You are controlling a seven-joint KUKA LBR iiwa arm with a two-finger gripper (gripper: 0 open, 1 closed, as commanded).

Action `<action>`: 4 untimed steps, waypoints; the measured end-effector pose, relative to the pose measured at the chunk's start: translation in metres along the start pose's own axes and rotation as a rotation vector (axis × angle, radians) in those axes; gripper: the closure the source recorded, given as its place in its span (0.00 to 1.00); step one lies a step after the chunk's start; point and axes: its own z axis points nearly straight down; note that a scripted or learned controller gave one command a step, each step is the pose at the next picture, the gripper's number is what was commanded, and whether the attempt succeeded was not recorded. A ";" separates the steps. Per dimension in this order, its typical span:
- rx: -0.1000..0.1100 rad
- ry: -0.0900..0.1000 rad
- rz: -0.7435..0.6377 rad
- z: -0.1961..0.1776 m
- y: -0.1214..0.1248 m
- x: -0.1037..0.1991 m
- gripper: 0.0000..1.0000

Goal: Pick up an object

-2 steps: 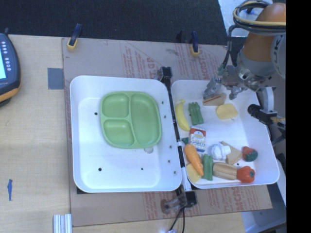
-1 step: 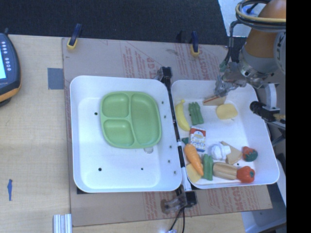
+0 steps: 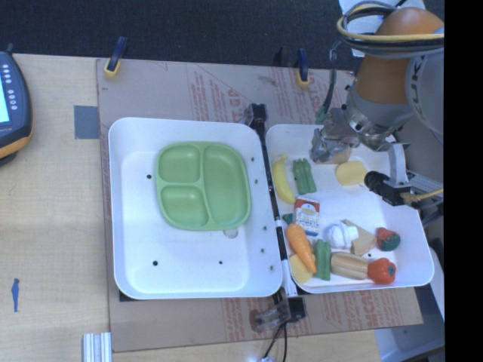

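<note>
Gripper [image 3: 330, 148] is low over the right bin's [image 3: 423, 274] far end; whether it's clenched or released, I cannot tell. Just beside it sits a round yellow lemon [image 3: 350, 173], then ribbed green beans [image 3: 303, 176] and a curved banana [image 3: 282, 179]. Nearer the camera: smooth carrot [image 3: 301, 247], 2 red tomatoes [image 3: 382, 270]. Left bin [image 3: 124, 202] carries a 3-compartment green plate [image 3: 204, 185].

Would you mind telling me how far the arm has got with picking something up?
Done: the gripper is down at the far end of the right bin, beside the yellow lemon-like piece. In hand: nothing visibly lifted; its grasp cannot be made out. Left: the whole pick. The banana, carrot and tomato lie in the bin; the green plate sits in the left one.
</note>
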 end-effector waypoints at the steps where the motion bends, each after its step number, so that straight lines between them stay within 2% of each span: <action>1: -0.002 -0.002 0.003 0.000 0.001 -0.003 0.00; 2: 0.003 -0.003 0.006 0.064 0.022 -0.033 0.00; 3: -0.003 0.002 -0.006 0.000 -0.020 0.079 0.00; 4: -0.009 -0.005 0.009 -0.026 0.024 0.006 0.00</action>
